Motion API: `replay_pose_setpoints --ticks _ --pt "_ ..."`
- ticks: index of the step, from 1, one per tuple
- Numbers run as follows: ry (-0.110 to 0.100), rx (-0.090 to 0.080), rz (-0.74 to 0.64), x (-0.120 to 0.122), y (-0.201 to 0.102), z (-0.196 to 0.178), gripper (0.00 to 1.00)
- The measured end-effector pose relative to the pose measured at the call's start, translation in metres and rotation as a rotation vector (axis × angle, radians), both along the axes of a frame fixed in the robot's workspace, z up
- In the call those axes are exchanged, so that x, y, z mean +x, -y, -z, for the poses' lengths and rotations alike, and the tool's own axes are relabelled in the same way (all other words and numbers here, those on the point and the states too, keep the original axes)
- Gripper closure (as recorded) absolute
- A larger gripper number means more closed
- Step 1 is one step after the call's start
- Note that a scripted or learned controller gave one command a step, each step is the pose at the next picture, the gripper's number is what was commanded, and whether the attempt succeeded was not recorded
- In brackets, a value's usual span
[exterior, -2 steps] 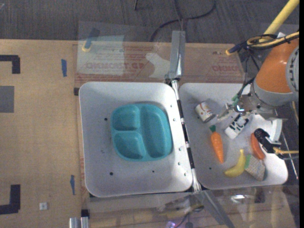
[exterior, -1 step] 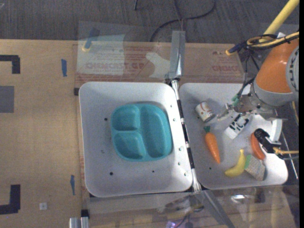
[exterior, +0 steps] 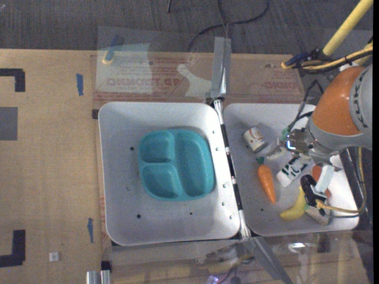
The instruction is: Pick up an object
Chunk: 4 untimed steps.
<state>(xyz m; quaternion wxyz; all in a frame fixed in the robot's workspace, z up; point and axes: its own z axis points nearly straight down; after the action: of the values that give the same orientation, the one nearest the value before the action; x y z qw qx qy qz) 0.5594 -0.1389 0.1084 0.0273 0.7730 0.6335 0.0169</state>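
The right bin [exterior: 254,218] holds several small things. A small white cup [exterior: 254,138] with a red mark lies on its side near the back left. In front of it lies an orange carrot [exterior: 267,183], and a yellow banana [exterior: 294,208] rests near the front. A white packet with dark print [exterior: 292,169] sits right of the carrot. My gripper [exterior: 284,151] hangs low over the bin, just right of the cup and behind the packet. A bit of something red [exterior: 318,171] peeks out under the wrist.
The left bin [exterior: 118,129] holds a teal divided plate [exterior: 176,164] in its middle. A metal divider [exterior: 228,158] runs between the two bins. The grey and orange arm [exterior: 340,114] covers the right bin's far right part.
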Motion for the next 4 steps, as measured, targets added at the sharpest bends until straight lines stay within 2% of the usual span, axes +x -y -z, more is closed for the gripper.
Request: replay_pose_setpoints --ticks 1,2,3,4 --pt "-0.011 -0.009 -0.109 0.011 -0.020 0.001 0.00" --pt "-0.060 0.022 0.092 0.041 -0.038 -0.033 0.00" --pt "-0.062 0.022 0.021 -0.046 0.001 -0.097 0.00" --pt "-0.058 0.023 0.061 0.015 0.055 0.014 0.00"
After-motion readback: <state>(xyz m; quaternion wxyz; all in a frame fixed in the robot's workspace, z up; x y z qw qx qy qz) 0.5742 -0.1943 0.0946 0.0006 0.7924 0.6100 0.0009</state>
